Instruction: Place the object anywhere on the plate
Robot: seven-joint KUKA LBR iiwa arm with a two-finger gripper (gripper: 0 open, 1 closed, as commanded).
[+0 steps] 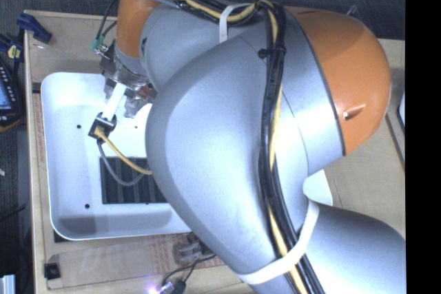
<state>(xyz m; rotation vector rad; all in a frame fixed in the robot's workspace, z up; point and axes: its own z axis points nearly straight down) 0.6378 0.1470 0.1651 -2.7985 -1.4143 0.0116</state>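
Grating (127, 184) of dark slats, rectangular, lies flat on the floor of the white bin (110, 222), close to the bin's wall nearest the view's lower edge and square with it. Its slats and its longer visible side run along that wall, across the view. Its far end is covered by the arm (241, 148), so its full length cannot be told, nor whether it is the plate or the thing to be placed. The claw (131, 105) hangs over the bin's middle, up the view from the grating and apart from it, nearer the bin's upper wall than the lower one. Whether the claw is spread or pressed together cannot be told from this angle, and nothing can be made out pinched in it. The grey arm, with its orange band (141, 0) above the wrist, crosses from outside the bin and hides the bin's whole right-hand part. Two small dark spots (87, 205) mark the bin's floor near its left wall. Outside the bin, on the wooden bench (83, 255), a blue clamp (32, 25) sits beyond the bin's upper left corner, and a small black block (52, 270) lies beyond the lower left corner.
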